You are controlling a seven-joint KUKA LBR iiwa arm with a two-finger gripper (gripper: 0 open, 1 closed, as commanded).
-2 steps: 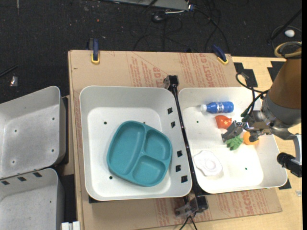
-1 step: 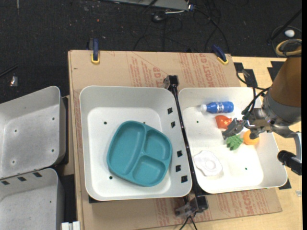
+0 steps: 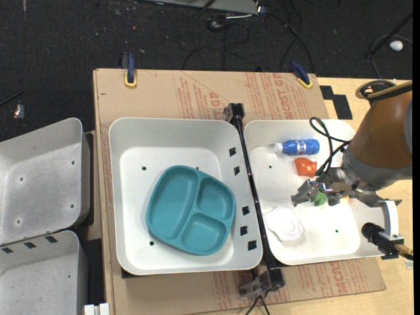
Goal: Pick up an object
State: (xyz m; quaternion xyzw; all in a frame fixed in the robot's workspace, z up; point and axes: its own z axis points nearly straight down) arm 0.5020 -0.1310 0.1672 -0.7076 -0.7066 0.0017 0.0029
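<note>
1. Gripper: low in right bin, beside a green object; fingers' state cannot be told.
2. Blue bottle, orange item, white lump: right bin.
3. Teal divided tray: left bin.

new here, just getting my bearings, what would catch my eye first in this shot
A teal divided plate fills the middle of the left bin. The gripper hangs low over the right bin by a green object, with a blue bottle, an orange item and a white lump nearby.
</note>
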